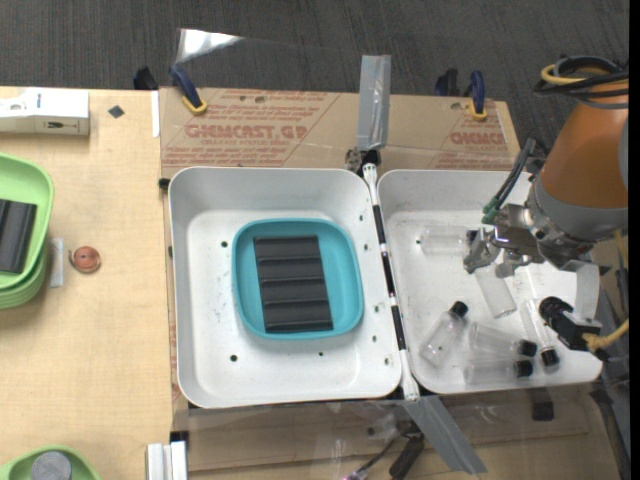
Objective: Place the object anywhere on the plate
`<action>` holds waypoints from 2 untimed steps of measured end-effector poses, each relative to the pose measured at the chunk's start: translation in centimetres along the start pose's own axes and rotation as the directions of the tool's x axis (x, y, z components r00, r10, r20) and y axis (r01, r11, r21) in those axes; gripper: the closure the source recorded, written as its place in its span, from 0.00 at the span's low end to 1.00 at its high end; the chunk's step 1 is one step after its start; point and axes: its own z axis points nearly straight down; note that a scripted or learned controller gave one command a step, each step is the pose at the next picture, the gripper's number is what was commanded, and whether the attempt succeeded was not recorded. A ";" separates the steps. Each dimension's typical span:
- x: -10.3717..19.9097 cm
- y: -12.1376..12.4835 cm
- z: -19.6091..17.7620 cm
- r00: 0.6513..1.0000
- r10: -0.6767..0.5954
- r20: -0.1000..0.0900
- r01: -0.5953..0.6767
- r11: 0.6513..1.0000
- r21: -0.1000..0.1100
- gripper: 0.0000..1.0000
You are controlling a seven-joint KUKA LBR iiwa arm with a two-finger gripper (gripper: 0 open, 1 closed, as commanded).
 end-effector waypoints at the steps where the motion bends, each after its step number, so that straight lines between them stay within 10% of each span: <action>1: -0.1 0.1 -0.8 1.000 0.001 0.002 -0.001 1.000 0.001 1.00; 2: 7.2 -2.8 2.2 0.998 -0.058 0.001 0.058 0.998 0.004 1.00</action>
